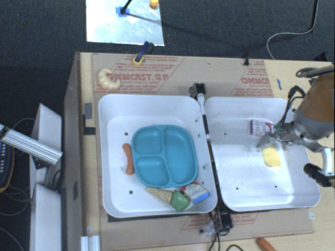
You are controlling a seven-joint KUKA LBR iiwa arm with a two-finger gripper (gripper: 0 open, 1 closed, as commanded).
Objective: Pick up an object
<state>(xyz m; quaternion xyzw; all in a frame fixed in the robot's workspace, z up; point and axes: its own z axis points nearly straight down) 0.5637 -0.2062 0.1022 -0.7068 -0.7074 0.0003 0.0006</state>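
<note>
Jaws (267, 141) hung low over the right bin (246, 200), reaching in from the right on the grey arm (314, 116) with its orange band; whether they were parted or closed could not be told, and nothing could be seen held between them. Their tip sat at the upper left corner of a pale yellow block (271, 157), touching it or just above it, which of the two was unclear. That block lay flat on the bin floor toward the right side, its long axis running roughly from upper left to lower right. Just up and left of the jaws lay a small white and maroon packet (260, 126), its longer side running left to right, close to the tip but apart from the yellow block.

In the left bin (112, 140) a teal divided plate (165, 156) lay near the middle. An orange sausage-shaped toy (129, 158) lay just left of the plate, its long axis running up and down the view. Below the plate, near the front wall, sat a green block (179, 202) beside a blue and white packet (198, 193), with a pale wedge (159, 194) to their left. On the desk (225, 72) behind the left bin rested a cream ridged toy (108, 78) and a blue and yellow tool (142, 54).
</note>
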